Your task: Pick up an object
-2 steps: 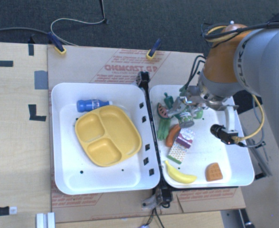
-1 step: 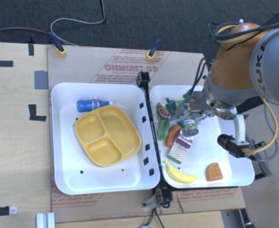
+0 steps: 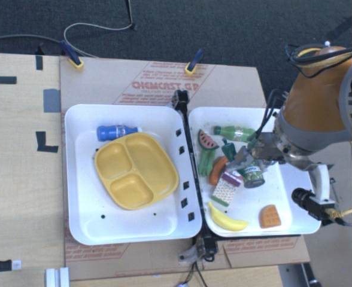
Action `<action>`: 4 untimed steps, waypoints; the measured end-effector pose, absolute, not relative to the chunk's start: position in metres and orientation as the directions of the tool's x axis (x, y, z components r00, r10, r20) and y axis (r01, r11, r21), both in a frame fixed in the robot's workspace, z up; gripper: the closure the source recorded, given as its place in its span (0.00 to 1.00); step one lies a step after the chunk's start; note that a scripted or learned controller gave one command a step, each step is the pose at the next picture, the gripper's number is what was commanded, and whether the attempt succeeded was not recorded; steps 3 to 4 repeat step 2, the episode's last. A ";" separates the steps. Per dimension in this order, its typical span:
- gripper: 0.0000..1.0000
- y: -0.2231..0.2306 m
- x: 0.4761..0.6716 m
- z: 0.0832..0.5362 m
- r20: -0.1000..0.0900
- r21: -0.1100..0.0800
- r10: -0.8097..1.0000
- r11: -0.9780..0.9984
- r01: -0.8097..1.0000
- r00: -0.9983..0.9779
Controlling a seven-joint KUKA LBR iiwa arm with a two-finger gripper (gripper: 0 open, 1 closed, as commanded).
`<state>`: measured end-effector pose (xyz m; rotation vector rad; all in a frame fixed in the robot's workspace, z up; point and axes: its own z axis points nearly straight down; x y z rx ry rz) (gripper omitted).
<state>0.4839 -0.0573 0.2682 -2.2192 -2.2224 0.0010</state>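
Toys (image 3: 224, 166) crowded under end effector (image 3: 243, 158), grip state unclear; yellow plate (image 3: 136, 170) in left bin (image 3: 80, 220).

A grey arm (image 3: 319, 121) with an orange band (image 3: 319, 82) and black cables (image 3: 269, 115).

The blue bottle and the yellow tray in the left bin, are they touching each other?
Cannot tell. In the camera view the blue bottle lies right along the upper rim of the yellow tray, with no visible gap, but overlap from this slanted angle could hide one.
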 end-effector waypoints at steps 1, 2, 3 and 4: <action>1.00 -0.030 0.484 0.260 0.000 -0.001 1.000 0.002 1.000 -0.002; 1.00 -0.037 0.484 0.264 0.001 -0.001 1.000 0.002 1.000 -0.002; 1.00 -0.037 0.484 0.264 0.001 -0.001 1.000 0.002 1.000 -0.002; 1.00 -0.037 0.484 0.264 0.001 -0.001 1.000 0.002 1.000 -0.002</action>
